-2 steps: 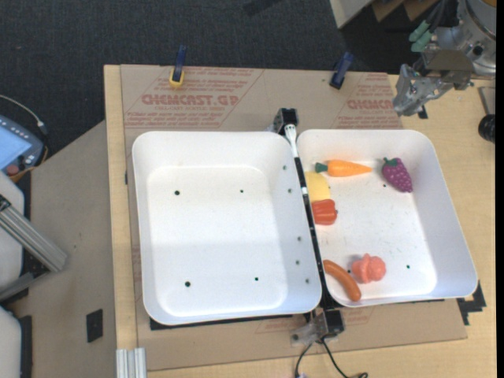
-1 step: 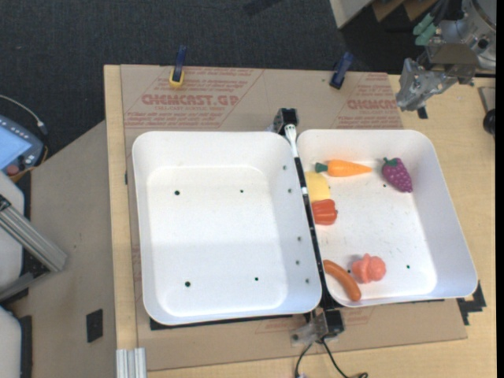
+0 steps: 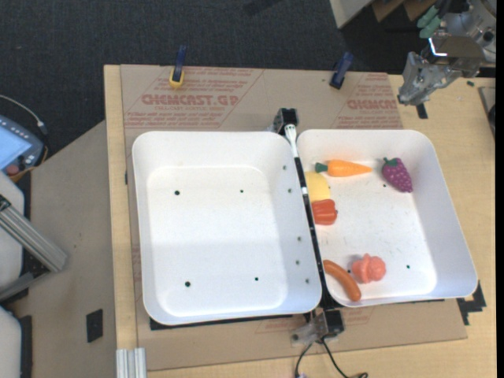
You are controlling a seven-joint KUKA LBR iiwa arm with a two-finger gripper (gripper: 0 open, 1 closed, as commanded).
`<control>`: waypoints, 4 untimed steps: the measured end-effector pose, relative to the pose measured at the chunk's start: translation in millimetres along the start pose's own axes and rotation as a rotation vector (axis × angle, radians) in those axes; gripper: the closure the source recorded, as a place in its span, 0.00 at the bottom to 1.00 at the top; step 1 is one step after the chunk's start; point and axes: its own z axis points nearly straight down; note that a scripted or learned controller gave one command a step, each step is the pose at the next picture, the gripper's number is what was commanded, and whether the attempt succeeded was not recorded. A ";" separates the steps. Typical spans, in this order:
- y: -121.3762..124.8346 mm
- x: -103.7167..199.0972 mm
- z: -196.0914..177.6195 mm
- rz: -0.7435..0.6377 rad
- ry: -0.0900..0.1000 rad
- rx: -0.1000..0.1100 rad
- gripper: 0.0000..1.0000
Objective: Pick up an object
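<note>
Objects for picking all lie in the right white plastic bin (image 3: 441,211): an orange toy carrot (image 3: 344,168) and purple grape bunch (image 3: 398,175) at its far end, a yellow piece (image 3: 316,186) and red pepper (image 3: 324,212) along its left wall, a pink toy (image 3: 368,268) and orange sausage (image 3: 342,280) at its near end. Beyond that bin's far right corner, the gripper (image 3: 416,81) hangs over the worktop (image 3: 236,85); its opening I cannot tell.

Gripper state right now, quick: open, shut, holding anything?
Gripper: above the bench's far right corner, beyond the right bin; nothing seen in it; open or shut cannot be told.
</note>
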 end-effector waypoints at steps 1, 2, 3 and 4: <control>1.0 0.1 -10.6 0.000 -0.002 -0.004 1.00; 2.0 0.1 -21.2 -0.001 -0.003 -0.008 1.00; 3.0 0.2 -31.8 -0.001 -0.005 -0.013 1.00; 4.0 0.3 -42.5 -0.002 -0.006 -0.017 1.00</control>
